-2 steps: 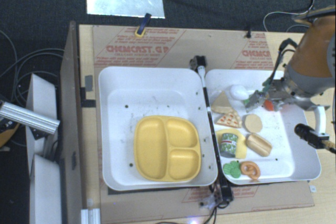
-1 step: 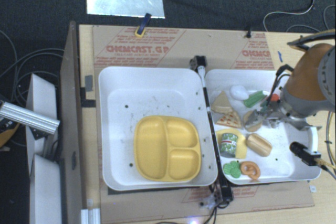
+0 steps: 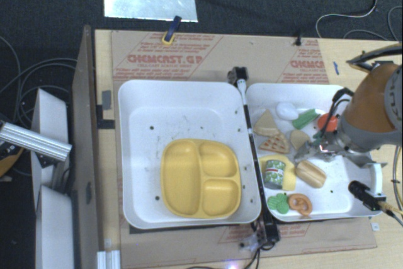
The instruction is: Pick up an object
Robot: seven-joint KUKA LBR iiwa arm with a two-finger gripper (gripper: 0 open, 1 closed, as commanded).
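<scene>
Dark carpet surrounds the counter (image 3: pixel 189 50), whose top is covered by a printed cardboard sheet. Two shallow white bins sit side by side on it. The left bin (image 3: pixel 145 104) holds a yellow divided tray (image 3: pixel 200 177), lying flat with its three compartments facing up.

The right bin (image 3: pixel 359 201), taken as the landmark, contains the loose play-food items. Toward its far wall lie a white rounded piece (image 3: pixel 287 111) and, just beside it, a green piece (image 3: pixel 306 118). A tan wedge (image 3: pixel 267 123) rests near the wall shared with the left bin, and a waffle-patterned wedge (image 3: pixel 273 144) lies just nearer the camera from it. A beige piece (image 3: pixel 299 137) sits close to the bin's middle. A green-labelled can (image 3: pixel 274 173) lies against a yellow piece (image 3: pixel 289 178) near the shared wall. A bread-roll shape (image 3: pixel 311 174) lies near the middle. By the near wall sit a green leafy piece (image 3: pixel 278 202) and an orange pretzel (image 3: pixel 300 203), touching or nearly so.

The arm (image 3: pixel 378 110) reaches over the right bin from its outer side, orange band uppermost. The tool (image 3: pixel 313 149) is low over the bin's middle, between the beige piece and the bread-roll shape. Whether the tool is spread or pressed together cannot be determined; no item is seen between its tips. An orange-red item (image 3: pixel 324 121) shows beside the wrist.
</scene>
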